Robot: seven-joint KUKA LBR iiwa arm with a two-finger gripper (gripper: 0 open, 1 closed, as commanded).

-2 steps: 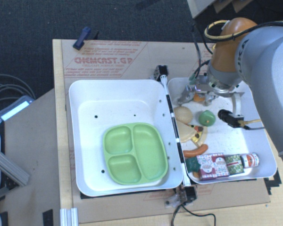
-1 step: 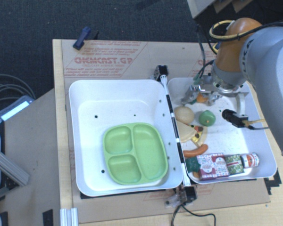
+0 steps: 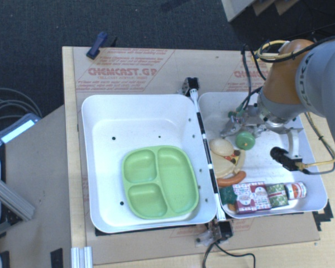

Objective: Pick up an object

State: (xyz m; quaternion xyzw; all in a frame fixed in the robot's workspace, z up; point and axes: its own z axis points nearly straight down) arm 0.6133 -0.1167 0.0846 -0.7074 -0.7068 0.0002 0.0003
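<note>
"White bins, the two biggest things on the brown bench. Where do they sit?"

"Take the green plate as the mark. One bin holds the plate, and the plate lies toward that bin's near edge. The other bin lies just to the right of the plate, and the two rims touch."

"And the arm?"

"The arm is grey with an orange band. It comes in from well to the right of the plate and bends down over the far half of the second bin."

"What about the gripper?"

"The gripper hangs low to the right of the plate and a little farther back. From this angle I cannot tell how far open it is, or whether it has hold of anything."

"What would it pick?"

"A green ball is closest to it. The ball is just at the gripper's tip, to the right of the plate. I cannot tell whether they touch."

"And the rest, going down in size?"

"A red and green pack lies on its side to the right of the plate's near corner. A pale bun is just right of the plate, near the shared rims. A sausage lies between the bun and the pack. A blue clip sits on the bench, well behind the plate and to its left."
</note>
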